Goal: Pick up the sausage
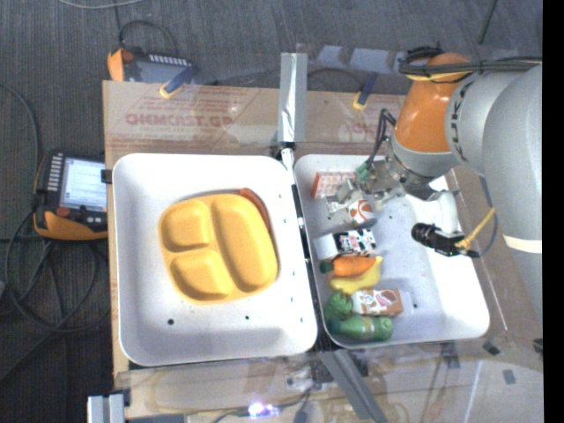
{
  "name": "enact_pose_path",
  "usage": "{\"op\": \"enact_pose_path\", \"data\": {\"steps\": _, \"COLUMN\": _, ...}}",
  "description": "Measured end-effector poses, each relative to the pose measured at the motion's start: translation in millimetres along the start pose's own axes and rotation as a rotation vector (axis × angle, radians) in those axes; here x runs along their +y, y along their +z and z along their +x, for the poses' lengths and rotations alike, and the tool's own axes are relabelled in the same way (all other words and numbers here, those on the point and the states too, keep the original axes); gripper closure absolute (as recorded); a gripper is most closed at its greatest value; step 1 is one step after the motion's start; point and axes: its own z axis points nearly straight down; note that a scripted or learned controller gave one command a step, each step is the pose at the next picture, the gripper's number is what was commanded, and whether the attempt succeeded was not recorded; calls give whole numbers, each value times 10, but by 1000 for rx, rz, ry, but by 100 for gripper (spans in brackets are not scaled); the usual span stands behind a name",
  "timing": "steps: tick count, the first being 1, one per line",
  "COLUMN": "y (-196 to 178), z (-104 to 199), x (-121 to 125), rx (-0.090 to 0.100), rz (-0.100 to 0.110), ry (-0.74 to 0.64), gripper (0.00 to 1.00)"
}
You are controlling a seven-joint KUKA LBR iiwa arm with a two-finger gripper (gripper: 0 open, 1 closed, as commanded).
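Sausage (254,202) wedged behind yellow tray (219,245), left bin; gripper (374,181) over right bin clutter. Jaws: cannot tell. Risk: wrong-item grab.

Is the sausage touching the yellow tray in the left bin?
Touching. The camera view shows the sausage lying right along the upper right edge of the yellow tray, partly tucked behind it, with no gap showing between them.

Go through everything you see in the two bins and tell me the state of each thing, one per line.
Yellow tray: lying flat in the left bin, compartments up.
Sausage: mostly hidden behind the tray's far edge.
End effector: low over the right bin's far end.
Carrot: lying on the banana.
Green vegetable: lying at the near wall.
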Motion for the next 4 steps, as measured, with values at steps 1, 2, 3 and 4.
{"op": "enact_pose_path", "data": {"steps": 1, "y": 262, "z": 98, "x": -660, "rx": -5, "rz": -16, "ry": -13, "gripper": 0}}
{"op": "enact_pose_path", "data": {"steps": 2, "y": 271, "z": 6, "x": -105, "rx": -3, "rz": -12, "ry": 318, "gripper": 0}}
{"op": "enact_pose_path", "data": {"steps": 3, "y": 254, "z": 142, "x": -730, "rx": -4, "rz": -8, "ry": 493, "gripper": 0}}
{"op": "enact_pose_path", "data": {"steps": 4, "y": 150, "z": 92, "x": -1250, "rx": 0, "rz": 0, "ry": 464, "gripper": 0}}
